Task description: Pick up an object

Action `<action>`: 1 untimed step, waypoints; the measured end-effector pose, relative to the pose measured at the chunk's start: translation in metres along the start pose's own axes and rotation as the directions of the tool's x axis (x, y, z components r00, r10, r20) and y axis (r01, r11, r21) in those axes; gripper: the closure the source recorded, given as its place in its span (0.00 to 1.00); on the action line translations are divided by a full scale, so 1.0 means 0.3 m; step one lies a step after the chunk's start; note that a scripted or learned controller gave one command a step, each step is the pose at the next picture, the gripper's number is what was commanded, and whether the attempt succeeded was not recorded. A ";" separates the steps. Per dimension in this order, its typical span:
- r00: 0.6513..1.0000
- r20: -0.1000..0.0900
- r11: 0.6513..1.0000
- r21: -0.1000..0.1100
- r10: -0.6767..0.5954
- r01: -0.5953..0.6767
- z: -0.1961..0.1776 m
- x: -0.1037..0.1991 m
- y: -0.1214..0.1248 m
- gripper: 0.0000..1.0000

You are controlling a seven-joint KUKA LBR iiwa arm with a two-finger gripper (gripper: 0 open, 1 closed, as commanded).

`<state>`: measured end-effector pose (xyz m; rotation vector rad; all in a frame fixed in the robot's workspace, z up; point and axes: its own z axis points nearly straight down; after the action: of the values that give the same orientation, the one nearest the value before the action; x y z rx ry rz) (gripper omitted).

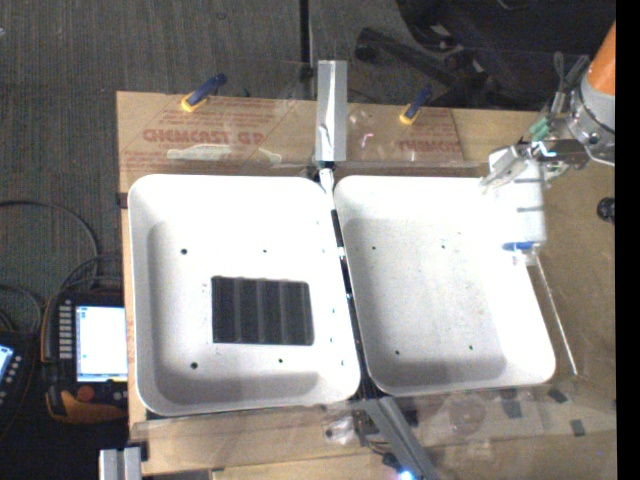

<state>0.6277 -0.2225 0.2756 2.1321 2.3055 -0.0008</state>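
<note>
Two bins side by side on the bench, left bin touching right bin along the middle, a ridged block lying in the left bin — near its centre, gripper over the right bin's far right edge, two clamps behind the bins, a handheld pendant left of the bench.

The gripper hangs over the right shallow white bin's far right rim; a dark ribbed rectangular object (left bin) lies well apart to its left.
</note>
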 end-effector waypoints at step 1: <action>0.999 0.000 0.999 0.001 0.050 -0.050 -0.325 -0.001 0.007 0.00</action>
<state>0.6299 -0.2224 0.3732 2.1892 2.2516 -0.0019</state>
